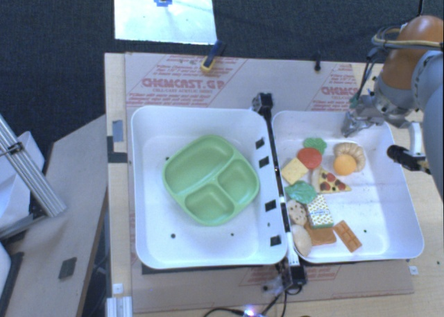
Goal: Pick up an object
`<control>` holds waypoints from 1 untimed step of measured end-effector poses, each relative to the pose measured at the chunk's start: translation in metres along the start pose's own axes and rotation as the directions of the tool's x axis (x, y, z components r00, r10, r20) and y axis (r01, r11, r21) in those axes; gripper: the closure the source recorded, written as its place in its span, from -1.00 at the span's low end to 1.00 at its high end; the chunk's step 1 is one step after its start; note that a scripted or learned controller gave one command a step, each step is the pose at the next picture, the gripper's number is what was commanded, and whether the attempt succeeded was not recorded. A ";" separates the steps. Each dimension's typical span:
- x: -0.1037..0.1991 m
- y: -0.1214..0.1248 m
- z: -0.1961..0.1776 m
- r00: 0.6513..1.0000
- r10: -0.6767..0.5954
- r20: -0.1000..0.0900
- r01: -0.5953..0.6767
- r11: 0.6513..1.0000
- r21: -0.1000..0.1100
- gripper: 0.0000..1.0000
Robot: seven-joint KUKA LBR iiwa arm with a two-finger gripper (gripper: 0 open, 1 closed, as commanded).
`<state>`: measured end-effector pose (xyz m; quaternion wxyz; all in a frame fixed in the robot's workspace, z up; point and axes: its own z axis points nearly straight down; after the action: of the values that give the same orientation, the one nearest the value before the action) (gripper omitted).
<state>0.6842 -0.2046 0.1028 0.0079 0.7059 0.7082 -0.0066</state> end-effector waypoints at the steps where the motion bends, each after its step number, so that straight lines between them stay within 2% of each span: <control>1: 0.003 0.009 -0.050 1.000 -0.001 -0.019 0.001 1.000 -0.004 1.00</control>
<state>0.6935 -0.2004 0.1525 0.0028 0.7055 0.7087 0.0014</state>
